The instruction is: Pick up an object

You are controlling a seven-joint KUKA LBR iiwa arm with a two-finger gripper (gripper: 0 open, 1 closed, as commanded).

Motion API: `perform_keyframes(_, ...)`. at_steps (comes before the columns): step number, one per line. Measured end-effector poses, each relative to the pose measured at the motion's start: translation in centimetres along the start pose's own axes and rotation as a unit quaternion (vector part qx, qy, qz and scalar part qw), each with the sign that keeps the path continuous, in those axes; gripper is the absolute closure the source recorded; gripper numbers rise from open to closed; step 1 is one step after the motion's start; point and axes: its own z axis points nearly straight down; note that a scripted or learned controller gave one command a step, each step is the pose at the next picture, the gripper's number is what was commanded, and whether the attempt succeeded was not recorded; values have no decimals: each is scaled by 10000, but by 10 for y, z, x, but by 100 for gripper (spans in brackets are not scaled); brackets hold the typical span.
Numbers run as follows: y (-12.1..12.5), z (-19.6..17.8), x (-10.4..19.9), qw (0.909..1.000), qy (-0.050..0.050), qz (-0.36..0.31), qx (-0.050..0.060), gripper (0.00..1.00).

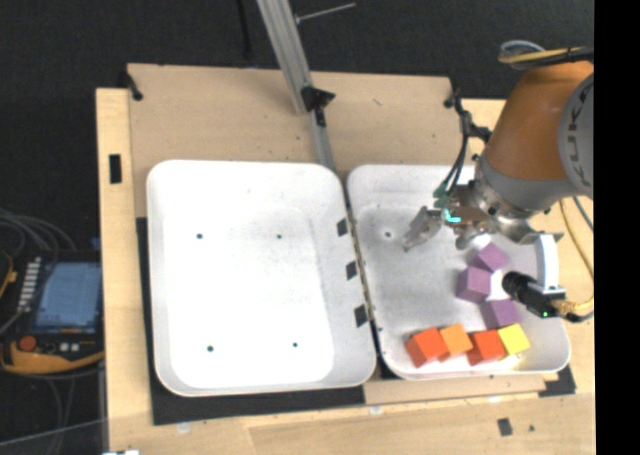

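The right bin holds several small blocks. Three purple blocks lie along its right side. An orange block, a lighter orange one, a red-orange one and a yellow one form a row at the front edge. My gripper hangs over the middle of this bin, up and left of the purple blocks. It is open, with one finger reaching left and bare bin floor between the fingers. The topmost purple block lies just beside the right finger.
The left bin lies beside the right one, with black clips along the shared rim. A slanted metal post rises behind the bins. The orange-banded arm covers the right bin's far right corner.
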Motion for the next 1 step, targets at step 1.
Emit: perform_keyframes(1,-6,62,-4,10000,-10,8,38,0)
